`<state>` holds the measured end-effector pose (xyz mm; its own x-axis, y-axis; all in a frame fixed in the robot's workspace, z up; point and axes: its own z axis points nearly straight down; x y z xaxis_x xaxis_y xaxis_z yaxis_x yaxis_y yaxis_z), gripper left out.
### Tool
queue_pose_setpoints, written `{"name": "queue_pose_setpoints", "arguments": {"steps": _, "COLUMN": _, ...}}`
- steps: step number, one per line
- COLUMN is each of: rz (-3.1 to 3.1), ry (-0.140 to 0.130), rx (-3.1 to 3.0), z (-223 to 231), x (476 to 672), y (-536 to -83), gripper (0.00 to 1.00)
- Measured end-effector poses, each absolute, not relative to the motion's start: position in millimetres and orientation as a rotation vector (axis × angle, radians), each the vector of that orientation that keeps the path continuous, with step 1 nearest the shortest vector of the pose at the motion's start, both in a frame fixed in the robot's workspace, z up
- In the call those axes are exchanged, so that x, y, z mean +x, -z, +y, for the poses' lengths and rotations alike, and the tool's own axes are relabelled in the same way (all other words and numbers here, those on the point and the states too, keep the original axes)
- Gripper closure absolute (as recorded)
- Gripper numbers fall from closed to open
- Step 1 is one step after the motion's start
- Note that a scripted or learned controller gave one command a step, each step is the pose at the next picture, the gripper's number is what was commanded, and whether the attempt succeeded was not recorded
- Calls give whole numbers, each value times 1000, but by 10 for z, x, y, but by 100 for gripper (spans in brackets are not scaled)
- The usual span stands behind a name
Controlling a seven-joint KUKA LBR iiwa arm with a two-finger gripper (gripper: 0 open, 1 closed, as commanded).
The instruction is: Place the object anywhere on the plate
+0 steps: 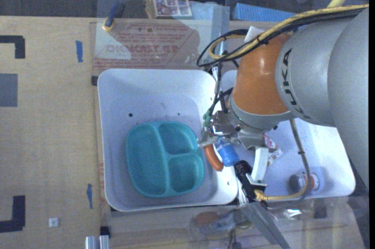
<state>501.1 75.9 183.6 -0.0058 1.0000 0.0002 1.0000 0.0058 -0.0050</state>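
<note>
A teal divided plate (164, 158) lies in the left white bin (117, 95), towards its front. My gripper (214, 143) hangs over the wall between the two bins, just past the plate's right rim. Right under it are a curved orange object (211, 159) and a blue cylindrical object (226, 154). The orange one touches or overlaps the plate's right edge. The wrist covers the gripper from above, so whether either object is held is hidden.
In the right bin (328, 142) lie a small clear bottle-like thing with orange and blue parts (306, 181) and a small red-and-white item (271, 145). The large grey and orange arm (275, 84) covers much of that bin. Boxes and clutter stand beyond the bench.
</note>
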Motion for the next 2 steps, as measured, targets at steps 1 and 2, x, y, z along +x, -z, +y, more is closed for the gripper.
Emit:
{"name": "queue_pose_setpoints", "arguments": {"steps": 1, "rz": -2219, "ry": -5, "rx": -2220, "z": 1328, "x": 5092, "y": -1329, "gripper": 100}}
{"name": "queue_pose_setpoints", "arguments": {"steps": 2, "rz": -2218, "ry": -5, "rx": -2221, "z": 1325, "x": 5094, "y": -1330, "gripper": 0}}
